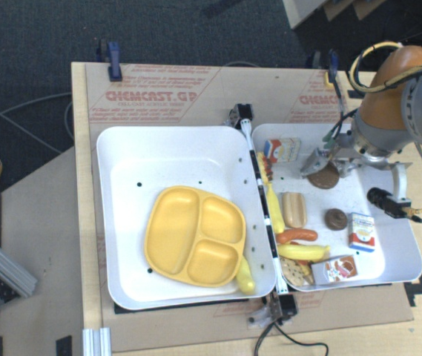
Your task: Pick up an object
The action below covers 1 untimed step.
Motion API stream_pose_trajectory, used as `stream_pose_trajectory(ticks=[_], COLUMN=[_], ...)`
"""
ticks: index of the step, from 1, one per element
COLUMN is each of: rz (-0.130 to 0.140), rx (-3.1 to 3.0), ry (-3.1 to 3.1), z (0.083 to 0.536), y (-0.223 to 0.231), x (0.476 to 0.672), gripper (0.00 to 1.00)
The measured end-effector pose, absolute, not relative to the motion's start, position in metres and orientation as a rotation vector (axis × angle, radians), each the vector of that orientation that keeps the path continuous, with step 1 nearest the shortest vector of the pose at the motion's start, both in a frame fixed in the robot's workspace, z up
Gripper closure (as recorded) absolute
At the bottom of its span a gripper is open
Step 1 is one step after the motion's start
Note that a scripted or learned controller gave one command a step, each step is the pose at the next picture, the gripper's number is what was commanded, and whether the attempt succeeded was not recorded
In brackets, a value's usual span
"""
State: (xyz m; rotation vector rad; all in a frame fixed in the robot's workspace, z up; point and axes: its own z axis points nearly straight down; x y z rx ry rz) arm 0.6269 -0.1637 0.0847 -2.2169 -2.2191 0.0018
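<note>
Hiding the gripper (329, 162): brown disc (323, 176) below grey wrist

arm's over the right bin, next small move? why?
Probably a short straight descent onto the brown round piece. The tool sits right at it near the back of the right bin, and nothing shows clearly between its fingers yet. The hot dog bun and the small brown disc lie nearer the front, apart from it, so going down looks unlikely to bump them.
</note>
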Motion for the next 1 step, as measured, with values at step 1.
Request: stream_pose_trajectory(ticks=[1], rz=[-0.005], rx=[-2.226], ry=[-2.228], z=[0.0985], y=[-0.1668], x=[0.6307], gripper=[1.00])
